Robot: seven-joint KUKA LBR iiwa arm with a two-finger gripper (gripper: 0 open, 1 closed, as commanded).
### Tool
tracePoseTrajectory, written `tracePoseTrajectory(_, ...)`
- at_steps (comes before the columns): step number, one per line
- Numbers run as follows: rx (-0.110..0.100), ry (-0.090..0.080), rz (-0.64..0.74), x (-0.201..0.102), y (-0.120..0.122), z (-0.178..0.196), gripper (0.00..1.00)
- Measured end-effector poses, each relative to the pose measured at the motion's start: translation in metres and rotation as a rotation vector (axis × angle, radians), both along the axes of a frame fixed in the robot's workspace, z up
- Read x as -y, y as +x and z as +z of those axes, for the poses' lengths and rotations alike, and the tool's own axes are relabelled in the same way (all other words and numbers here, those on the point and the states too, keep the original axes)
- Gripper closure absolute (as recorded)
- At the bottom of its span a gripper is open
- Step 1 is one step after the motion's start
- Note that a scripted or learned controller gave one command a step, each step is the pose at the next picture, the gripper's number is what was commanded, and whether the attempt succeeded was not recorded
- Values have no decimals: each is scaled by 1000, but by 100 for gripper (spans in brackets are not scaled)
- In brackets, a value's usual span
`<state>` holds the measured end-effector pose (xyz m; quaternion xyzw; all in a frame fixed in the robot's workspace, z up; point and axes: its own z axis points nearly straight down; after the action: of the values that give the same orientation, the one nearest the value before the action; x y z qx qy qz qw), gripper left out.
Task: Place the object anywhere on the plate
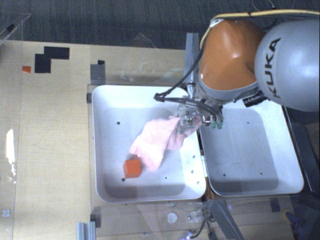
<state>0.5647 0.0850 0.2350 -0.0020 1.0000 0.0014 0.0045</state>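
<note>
Pale wooden bench point(50, 149) bears two white bins point(115, 184); dark floor point(100, 9) beyond.

A: Where is the arm point(280, 59)?

B: It comes in from the right, a grey body with KUKA lettering, bent downward.

A: And the wrist?

B: The orange band point(227, 54) sits above it, domed toward the camera, with 1 black cable looping off its left side.

A: The gripper point(192, 120)?

B: It hangs straight down below the band, metal parts seen from above
</note>
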Motion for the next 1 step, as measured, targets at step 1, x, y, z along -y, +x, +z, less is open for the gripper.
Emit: tracePoseTrajectory(1, 0, 1, 0, -46, -23, 7, 100)
